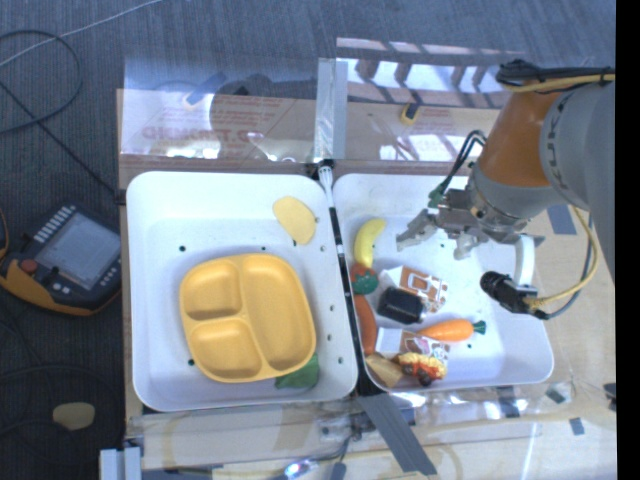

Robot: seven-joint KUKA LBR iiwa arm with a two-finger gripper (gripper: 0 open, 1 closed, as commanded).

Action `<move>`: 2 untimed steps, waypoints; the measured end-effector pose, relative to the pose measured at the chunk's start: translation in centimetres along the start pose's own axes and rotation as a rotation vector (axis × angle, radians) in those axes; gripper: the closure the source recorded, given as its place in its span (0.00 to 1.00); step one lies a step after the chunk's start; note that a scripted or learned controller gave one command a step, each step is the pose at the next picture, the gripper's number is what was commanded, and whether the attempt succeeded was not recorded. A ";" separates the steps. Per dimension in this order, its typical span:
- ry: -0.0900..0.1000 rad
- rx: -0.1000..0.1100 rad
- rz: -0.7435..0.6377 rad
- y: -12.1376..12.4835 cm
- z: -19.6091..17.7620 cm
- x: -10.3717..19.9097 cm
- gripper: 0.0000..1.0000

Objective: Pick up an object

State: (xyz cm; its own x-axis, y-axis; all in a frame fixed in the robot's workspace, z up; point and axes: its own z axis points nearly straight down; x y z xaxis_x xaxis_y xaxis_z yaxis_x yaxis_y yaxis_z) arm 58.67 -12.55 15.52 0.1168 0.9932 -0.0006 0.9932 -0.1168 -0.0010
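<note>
My gripper (438, 240) hangs over the back of the right bin (530, 363), open, with nothing between its fingers. One fingertip (410, 236) points toward a yellow banana (368, 240) just to its left. Below the gripper lie a small printed packet (426, 287), a black block (400, 305) and an orange carrot (447, 330). A green piece (363, 283) and a red-orange piece (366, 325) rest against the bin's left wall. A small multicoloured toy (422, 365) sits at the front.
The left bin (150, 228) holds a yellow divided plate (247, 316), a pale yellow chip (295, 218) at its back right and a green item (298, 375) under the plate's front edge. A handheld controller (60, 260) lies on the floor at left.
</note>
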 end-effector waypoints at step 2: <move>-0.001 -0.006 0.052 -5.9 5.4 -2.6 0.00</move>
State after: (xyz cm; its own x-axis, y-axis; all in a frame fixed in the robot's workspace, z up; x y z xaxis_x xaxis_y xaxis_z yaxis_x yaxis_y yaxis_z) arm 52.46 -14.44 10.08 0.1684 0.9857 -0.0018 0.9857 -0.1684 0.0053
